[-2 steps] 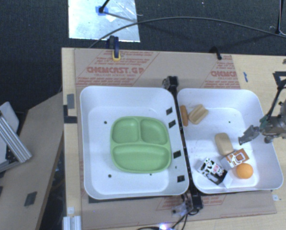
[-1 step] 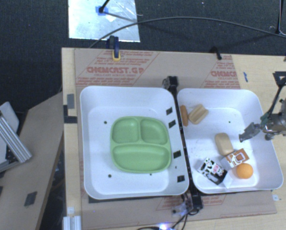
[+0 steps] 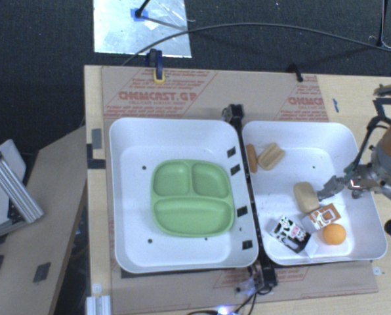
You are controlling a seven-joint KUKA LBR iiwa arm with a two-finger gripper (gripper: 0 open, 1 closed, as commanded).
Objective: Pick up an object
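Left bin [image 3: 126, 195]: green divided plate [image 3: 193, 197] | Right bin [image 3: 353, 143]: bread roll [image 3: 306, 196], orange ball [image 3: 334, 233], carton [image 3: 323, 215] | Gripper [image 3: 328, 188]: positioned just beside roll; state cannot be told

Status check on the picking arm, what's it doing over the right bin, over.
Gripper low in right bin, beside tan block; grip unclear. Orange ball, small carton, cow-print box crowd close by. Green tray in left bin.
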